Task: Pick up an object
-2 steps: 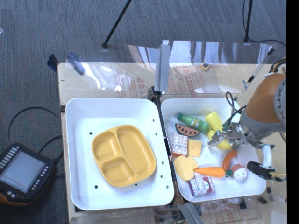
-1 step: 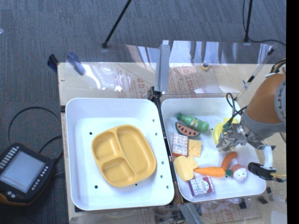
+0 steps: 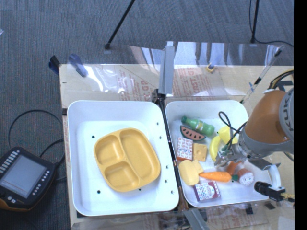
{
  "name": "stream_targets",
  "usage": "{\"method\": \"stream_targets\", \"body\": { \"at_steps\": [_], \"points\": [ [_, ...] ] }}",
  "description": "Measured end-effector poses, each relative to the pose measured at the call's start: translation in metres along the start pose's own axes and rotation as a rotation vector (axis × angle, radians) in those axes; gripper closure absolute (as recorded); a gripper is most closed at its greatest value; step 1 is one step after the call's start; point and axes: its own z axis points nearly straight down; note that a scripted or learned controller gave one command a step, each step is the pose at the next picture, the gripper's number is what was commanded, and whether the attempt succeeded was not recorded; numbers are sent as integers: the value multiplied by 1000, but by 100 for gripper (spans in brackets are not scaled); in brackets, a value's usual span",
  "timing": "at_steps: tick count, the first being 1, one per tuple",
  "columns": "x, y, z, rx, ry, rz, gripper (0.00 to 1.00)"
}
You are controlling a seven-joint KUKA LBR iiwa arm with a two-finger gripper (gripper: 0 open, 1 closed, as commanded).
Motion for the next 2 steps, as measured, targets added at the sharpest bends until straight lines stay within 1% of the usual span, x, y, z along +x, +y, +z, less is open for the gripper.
{"method": "stream_targets", "body": {
  "at_steps": [1,2],
  "points": [
    [27,66,-133,-15,-6,-57,100],
    [27,63,-127,-3,-3,-55,0]
  ]
}}
